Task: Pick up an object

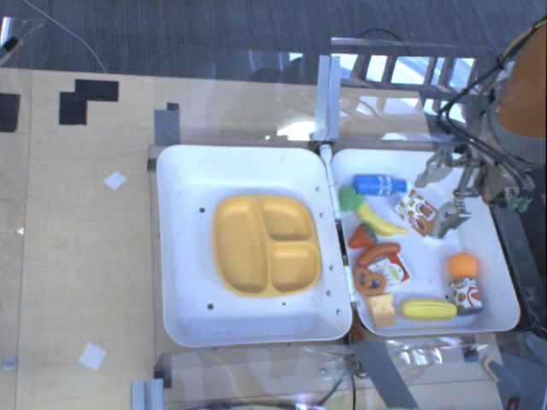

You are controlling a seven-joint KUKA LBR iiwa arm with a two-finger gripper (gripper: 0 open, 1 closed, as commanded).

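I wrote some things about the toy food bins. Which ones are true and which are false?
1. The yellow tray sits in the left bin. True.
2. The blue bottle is in the left bin. False: it lies in the right bin.
3. The orange is in the right bin. True.
4. The gripper holds the banana. False: the banana lies in the bin, apart from the gripper.
5. The gripper is above the right bin. True.

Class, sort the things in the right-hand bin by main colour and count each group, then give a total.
Blue: 1, bottle
Green: 1, toy
Yellow: 3, banana, corn, cheese
Red or orange: 3, sausage, pepper, orange
Red-and-white packets: 3
Total: 11
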